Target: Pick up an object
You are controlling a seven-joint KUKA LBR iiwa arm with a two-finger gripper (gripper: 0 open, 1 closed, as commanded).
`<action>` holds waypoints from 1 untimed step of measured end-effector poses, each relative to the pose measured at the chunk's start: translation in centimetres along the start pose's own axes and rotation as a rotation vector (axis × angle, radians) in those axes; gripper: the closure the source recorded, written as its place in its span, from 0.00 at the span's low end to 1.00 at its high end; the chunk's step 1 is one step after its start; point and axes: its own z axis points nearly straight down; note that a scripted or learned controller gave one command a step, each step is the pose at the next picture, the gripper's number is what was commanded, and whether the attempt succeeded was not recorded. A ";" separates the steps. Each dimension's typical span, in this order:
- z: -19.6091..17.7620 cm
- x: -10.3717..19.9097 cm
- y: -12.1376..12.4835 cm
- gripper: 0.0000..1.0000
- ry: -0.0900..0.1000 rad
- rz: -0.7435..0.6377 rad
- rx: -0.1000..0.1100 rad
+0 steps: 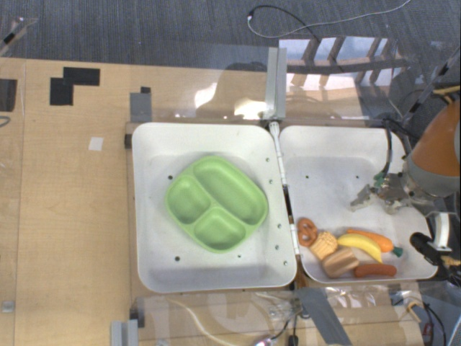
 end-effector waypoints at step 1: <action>-0.2 5.9 -5.9 0.00 -0.003 0.010 -0.006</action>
